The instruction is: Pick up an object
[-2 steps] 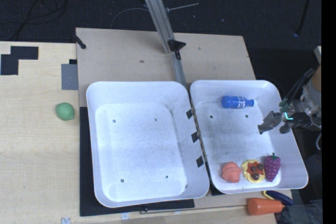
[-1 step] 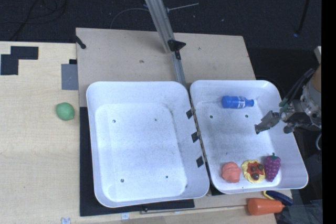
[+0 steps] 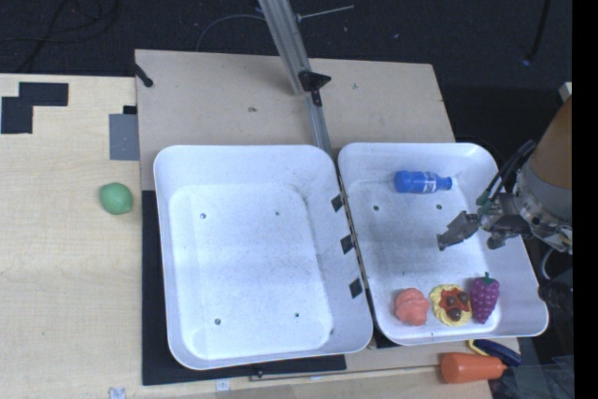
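My gripper [image 3: 472,229] hangs over the right half of the right bin [image 3: 374,165], close to its right wall; my two dark fingers [image 3: 455,233] stand apart with nothing between them, one reaching left toward the bin's middle, the other back nearer the wall; the floor under them is bare white plastic, faintly speckled.

Along the bin's near edge, toward its near right corner, three small toys sit in a row, close together; a bunch of purple grapes [image 3: 484,296], knobbly and tapering, nearest the corner; just left of it a flat yellow round piece with red and dark markings [image 3: 452,304]; left again a rounded pinkish-orange lump [image 3: 409,306]; I cannot tell whether they touch each other. Near the far edge lies a blue bottle [image 3: 421,182] on its side, smooth and cylindrical, its pale cap end toward the right wall; it is well apart from the row.

Between bottle and row the bin floor is open; the raised rims close it on all sides. The left bin [image 3: 177,165] adjoins along a shared edge fitted with small dark clips [image 3: 348,243].

Outside, an orange carrot-shaped toy [image 3: 470,367] lies just beyond the right bin's near edge; a green ball [image 3: 117,198] rests on the pale wooden table [image 3: 56,294] left of the left bin; a slanted aluminium bar [image 3: 280,19] rises beyond the bins' far edges.
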Robot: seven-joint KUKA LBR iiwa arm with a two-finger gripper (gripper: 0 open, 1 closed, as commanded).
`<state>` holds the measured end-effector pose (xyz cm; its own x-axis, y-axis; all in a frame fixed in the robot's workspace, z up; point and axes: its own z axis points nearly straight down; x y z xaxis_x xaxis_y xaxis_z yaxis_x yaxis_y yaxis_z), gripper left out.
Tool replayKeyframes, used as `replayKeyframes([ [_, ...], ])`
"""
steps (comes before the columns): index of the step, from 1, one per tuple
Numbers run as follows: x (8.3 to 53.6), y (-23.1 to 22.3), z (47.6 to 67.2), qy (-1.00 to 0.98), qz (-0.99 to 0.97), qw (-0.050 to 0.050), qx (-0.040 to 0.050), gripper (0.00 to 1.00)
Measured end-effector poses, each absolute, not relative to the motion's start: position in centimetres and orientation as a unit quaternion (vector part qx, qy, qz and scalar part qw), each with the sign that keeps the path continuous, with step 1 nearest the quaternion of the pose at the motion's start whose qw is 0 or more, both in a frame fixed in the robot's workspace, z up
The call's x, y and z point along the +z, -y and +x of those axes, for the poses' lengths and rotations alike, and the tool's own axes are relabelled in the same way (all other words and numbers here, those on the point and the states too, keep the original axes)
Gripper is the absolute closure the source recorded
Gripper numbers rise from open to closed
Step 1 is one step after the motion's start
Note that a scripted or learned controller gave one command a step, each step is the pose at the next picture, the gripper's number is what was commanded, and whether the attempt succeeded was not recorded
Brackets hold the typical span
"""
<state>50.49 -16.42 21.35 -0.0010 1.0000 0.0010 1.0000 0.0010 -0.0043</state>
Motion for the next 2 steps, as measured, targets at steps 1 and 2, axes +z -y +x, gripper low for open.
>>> replayKeyframes([
  [1, 15.1, 16.5, 50.3, 0.707, -0.707, 0.003, 0.0016, 0.00],
  [2, 9.8, 16.4, 50.1, 0.707, -0.707, 0.002, 0.0014, 0.00],
])
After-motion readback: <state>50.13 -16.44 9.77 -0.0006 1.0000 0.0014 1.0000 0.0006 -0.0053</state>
